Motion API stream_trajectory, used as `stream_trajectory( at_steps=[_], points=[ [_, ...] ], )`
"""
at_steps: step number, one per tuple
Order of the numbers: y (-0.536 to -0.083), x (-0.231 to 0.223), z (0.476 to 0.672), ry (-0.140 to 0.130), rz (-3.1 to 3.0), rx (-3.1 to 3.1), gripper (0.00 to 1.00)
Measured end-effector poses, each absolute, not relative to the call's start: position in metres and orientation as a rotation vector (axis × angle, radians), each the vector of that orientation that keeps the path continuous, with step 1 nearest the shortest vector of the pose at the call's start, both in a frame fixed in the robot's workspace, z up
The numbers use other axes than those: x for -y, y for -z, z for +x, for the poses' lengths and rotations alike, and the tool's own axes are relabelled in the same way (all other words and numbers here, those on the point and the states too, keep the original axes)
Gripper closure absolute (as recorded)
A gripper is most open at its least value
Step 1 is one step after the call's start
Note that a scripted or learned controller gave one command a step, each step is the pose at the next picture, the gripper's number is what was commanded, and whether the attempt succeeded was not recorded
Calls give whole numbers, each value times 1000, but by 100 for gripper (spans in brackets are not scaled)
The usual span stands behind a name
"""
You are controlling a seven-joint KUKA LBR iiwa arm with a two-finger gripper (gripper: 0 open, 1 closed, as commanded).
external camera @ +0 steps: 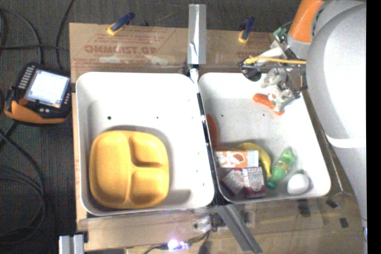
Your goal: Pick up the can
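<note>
Two white bins sit side by side on the table, and my work is in the right bin [238, 113]. What I take for the can [244, 179], though it is too small to be sure, is the dark piece with a red label lying on its side at that bin's near edge, close to the near left corner. It is pressed against an orange-and-white carton [237, 158] on its far side. A banana [264, 155] and a green bottle [281, 166] lie just to its right, and a white round thing [297, 182] sits at the near right corner. I judge a can to be stiff, fairly heavy if full, and smooth enough to roll or slip. So I would close across its round body at the middle of its length, not on the ends. My jaws hang at the far right corner of the bin, beside a small orange piece [264, 99]; whether they are released or clenched I cannot tell, and I see nothing between them. The middle of the bin floor is bare, which gives open room to travel toward the near edge. The can's neighbours and the near wall leave little room around it. The left bin [83, 85] holds a yellow divided plate [129, 168].
</note>
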State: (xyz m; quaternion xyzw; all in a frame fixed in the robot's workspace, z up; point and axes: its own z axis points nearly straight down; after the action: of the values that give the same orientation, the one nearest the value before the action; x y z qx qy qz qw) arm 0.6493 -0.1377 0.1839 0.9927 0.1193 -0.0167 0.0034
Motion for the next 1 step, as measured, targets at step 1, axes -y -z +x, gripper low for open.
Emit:
stream_trajectory(
  at_steps=[1],
  points=[
    [-187,138,649,70,3109,-384,100]
  ],
)
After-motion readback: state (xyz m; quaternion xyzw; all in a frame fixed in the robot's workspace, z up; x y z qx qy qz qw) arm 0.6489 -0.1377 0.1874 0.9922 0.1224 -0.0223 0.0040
